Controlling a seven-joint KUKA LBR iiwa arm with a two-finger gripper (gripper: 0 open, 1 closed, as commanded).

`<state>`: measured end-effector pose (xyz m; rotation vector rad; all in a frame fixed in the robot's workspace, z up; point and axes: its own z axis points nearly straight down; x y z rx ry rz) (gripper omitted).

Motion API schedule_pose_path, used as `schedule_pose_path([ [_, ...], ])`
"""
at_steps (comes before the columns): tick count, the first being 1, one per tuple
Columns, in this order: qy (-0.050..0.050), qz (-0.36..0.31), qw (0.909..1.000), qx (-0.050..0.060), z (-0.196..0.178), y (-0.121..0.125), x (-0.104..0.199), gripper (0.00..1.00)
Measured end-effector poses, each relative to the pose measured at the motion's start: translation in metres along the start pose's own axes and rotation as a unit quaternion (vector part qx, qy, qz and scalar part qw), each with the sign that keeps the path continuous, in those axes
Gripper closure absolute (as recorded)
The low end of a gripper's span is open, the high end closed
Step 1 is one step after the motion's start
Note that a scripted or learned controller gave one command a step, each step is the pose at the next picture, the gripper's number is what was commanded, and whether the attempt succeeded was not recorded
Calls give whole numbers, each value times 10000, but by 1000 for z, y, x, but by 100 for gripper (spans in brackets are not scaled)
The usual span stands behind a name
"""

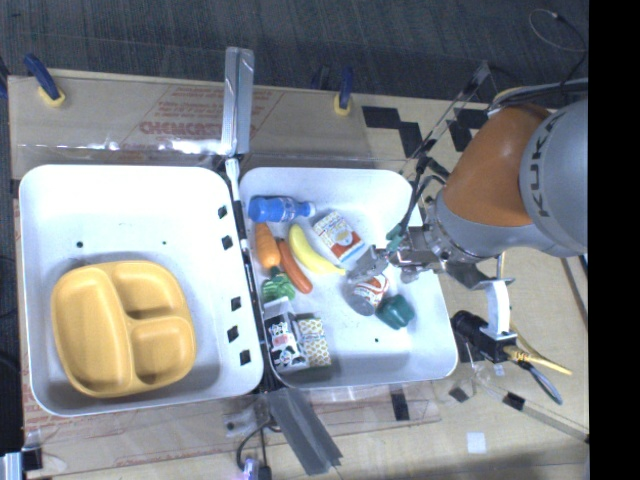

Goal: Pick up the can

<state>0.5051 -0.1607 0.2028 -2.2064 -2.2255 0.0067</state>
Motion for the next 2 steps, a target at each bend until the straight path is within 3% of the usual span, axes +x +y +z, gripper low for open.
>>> schedule_pose_path([
  [1, -7, -115, 9999, -17, 112, 32, -39, 0],
  [2, -8, -138, 9999, -8, 103, 33, -38, 100],
])
